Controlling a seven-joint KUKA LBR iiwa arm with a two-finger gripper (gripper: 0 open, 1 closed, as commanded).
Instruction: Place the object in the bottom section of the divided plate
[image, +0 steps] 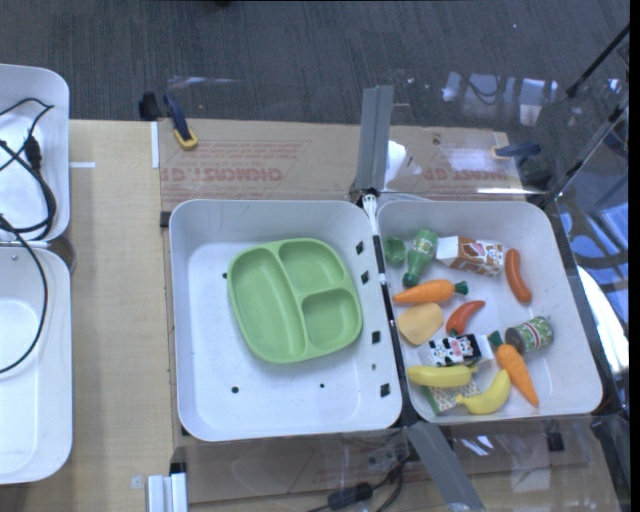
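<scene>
A green divided plate (294, 298) lies in the left bin (200, 380), with one long section on its left and two smaller sections on its right, all bare. The right bin (565, 300) holds several toy foods: a green bottle (420, 251), a brown carton (477, 256), a sausage (517, 275), a carrot (430, 292), a red chili (465, 315), a yellow slice (420, 323), a cow-patterned carton (455, 350), a small can (530, 336), a second carrot (518, 373) and two bananas (440, 376) (489, 394).
A grey divider post (374, 140) rises behind the seam between the bins. A white appliance with black cables (25, 200) stands at the far left. Cardboard (260, 165) covers the bench behind the bins.
</scene>
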